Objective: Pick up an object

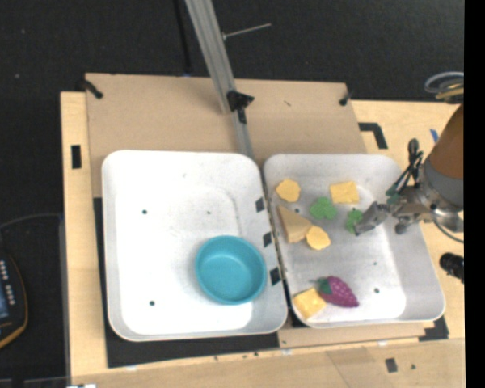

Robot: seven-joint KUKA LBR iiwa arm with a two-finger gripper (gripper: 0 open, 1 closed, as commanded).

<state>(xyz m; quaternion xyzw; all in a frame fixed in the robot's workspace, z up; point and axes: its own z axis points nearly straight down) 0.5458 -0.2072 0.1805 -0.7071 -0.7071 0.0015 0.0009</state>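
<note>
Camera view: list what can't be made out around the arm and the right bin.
- Gripper: small and blurred in the camera view; whether it touches the green piece beside it can't be told.
- Arm: cut off by the right edge, so just the orange band and wrist show.
- Tan wedge: lies against the right bin's left wall; its exact shape is too small to read.
- Purple object: too blurred to identify.

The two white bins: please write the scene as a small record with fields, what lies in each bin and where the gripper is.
left bin: one blue bowl
right bin: yellow pieces, two green pieces, tan wedge, purple grapes
gripper: over the right bin's right side, beside a green piece
held object: none seen between the fingers
</note>
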